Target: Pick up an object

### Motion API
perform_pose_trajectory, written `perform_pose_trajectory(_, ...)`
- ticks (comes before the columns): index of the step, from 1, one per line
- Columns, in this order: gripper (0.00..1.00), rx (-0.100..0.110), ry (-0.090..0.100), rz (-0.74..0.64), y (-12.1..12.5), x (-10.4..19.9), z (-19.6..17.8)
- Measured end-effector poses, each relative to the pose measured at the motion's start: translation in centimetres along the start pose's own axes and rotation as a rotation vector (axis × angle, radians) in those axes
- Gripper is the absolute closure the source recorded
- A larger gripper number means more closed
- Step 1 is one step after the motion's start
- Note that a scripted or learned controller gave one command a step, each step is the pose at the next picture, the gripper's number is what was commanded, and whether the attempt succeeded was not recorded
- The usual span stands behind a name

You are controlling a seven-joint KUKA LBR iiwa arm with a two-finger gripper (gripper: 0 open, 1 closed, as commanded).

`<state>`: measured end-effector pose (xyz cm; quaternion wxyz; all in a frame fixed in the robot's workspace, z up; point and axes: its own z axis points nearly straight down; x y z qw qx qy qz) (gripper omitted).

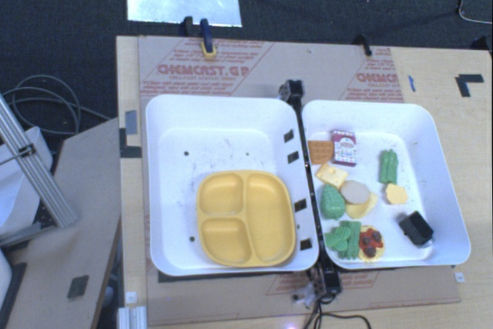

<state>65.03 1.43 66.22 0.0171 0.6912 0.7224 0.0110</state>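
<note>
Target pick: black block, alone right of yellow tray w/ room around it; claw state can't tell

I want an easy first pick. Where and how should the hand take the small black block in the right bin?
Probably from straight above, closing across the short sides of the black block. It lies alone near the right bin's near right corner, apart from the pile of toy food, so there is room on both flanks. Its boxy, slightly turned shape suggests rotating the hand to match. The bin wall close by argues against a sideways approach.
</note>
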Motion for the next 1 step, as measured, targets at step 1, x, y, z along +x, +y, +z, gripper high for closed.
perform_pose_trajectory(1, 1.00, -0.005, -0.001, -0.004, 0.03, 0.00, -1.18)
